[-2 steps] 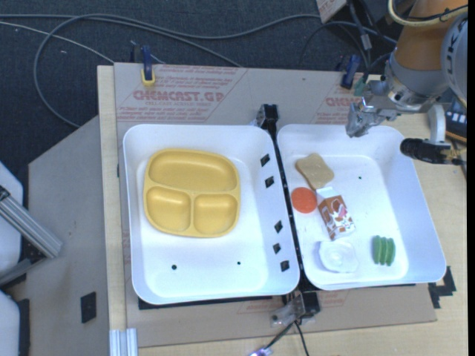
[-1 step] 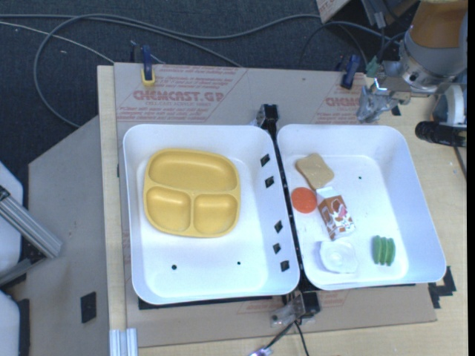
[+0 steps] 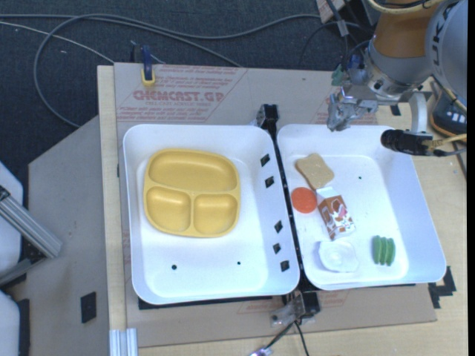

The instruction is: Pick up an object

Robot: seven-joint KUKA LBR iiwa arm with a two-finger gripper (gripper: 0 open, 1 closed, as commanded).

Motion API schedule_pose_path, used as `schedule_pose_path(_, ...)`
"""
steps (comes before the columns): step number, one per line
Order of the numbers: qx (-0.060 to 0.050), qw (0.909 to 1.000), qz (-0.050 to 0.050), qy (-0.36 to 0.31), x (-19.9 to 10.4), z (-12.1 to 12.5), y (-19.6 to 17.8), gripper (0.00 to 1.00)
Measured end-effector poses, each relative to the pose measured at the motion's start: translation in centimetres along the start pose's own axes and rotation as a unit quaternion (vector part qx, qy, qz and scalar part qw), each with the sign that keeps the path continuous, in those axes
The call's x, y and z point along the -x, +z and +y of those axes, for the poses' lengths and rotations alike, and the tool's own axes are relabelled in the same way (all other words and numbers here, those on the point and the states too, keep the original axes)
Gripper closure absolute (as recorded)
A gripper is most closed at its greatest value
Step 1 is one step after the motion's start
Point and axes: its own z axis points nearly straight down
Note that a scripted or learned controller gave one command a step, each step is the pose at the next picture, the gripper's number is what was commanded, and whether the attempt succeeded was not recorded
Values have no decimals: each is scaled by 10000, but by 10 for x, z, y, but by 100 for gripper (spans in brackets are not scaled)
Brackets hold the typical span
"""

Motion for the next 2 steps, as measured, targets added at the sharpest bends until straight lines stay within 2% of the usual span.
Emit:
schedule_pose_path(1,22,10000,-9,1,-54,4,-5,100)
schedule_pose_path(2,-4,10000,-5,6,-104,0,13,100)
